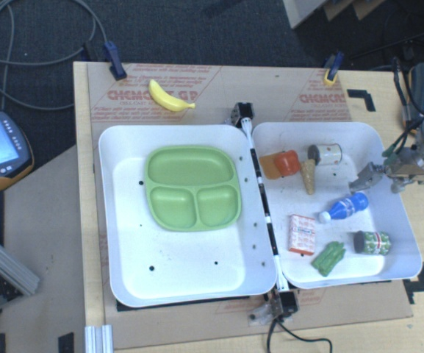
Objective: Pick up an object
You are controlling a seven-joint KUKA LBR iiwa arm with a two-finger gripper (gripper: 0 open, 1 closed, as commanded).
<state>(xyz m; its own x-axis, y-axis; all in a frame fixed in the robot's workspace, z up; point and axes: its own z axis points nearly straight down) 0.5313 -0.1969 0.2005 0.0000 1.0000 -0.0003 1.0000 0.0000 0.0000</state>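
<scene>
At the right bin's (395, 219) right rim the jaws (377, 173), whose state I cannot tell, hang just above-right of the blue bottle (346, 207), whose long axis slants toward them.

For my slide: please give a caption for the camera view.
Gripper at right bin's edge near a blue bottle; green divided tray in left bin.

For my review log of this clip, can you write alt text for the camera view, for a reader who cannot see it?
Two white bins sit side by side on a bench: the left bin holds a green divided plate, and the right bin holds small items, including a blue bottle and a green toy. The gripper hangs at the right bin's far-right side, and a banana lies on the bench behind the bins.
</scene>
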